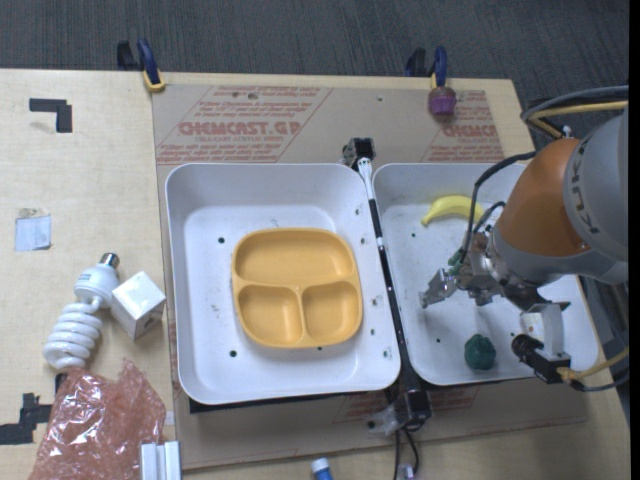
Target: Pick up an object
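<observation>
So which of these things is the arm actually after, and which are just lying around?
For the job: banana, dark green object, end effector, right bin.

Lying about: yellow divided tray in left bin, spiral light bulb, white cube, pink plastic bag.

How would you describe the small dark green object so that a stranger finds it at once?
Look in the right white bin, the one the grey arm reaches into. Near its front edge lies a small dark green lump, below the hand. Unlike the yellow banana at the bin's back, it is round and dark.
</observation>
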`<state>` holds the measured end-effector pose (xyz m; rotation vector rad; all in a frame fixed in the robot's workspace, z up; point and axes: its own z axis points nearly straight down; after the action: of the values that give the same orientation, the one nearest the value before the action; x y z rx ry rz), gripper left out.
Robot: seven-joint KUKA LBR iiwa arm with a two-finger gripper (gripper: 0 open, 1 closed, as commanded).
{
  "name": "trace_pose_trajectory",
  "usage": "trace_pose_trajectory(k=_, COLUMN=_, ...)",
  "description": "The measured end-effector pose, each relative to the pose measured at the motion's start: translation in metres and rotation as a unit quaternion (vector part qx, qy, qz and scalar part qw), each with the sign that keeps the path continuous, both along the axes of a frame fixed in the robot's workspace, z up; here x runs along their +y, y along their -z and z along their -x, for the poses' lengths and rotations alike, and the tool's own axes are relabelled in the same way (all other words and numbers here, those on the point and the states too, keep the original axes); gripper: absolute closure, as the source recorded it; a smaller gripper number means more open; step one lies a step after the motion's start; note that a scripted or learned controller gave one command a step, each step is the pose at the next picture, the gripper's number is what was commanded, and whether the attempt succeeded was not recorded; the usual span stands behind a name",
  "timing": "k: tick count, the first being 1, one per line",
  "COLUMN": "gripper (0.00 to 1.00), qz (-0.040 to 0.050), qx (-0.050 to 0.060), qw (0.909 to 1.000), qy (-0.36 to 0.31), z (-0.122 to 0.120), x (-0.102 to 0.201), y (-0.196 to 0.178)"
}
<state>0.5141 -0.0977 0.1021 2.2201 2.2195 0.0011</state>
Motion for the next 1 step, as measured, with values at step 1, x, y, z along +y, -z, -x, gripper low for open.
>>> trace_pose_trajectory(k=1, gripper=1.00, qz=0.0004, qx=-0.001, qw=1.0000, qy=-0.001, z=-0.0008, x=-0.0006, y=-0.0098)
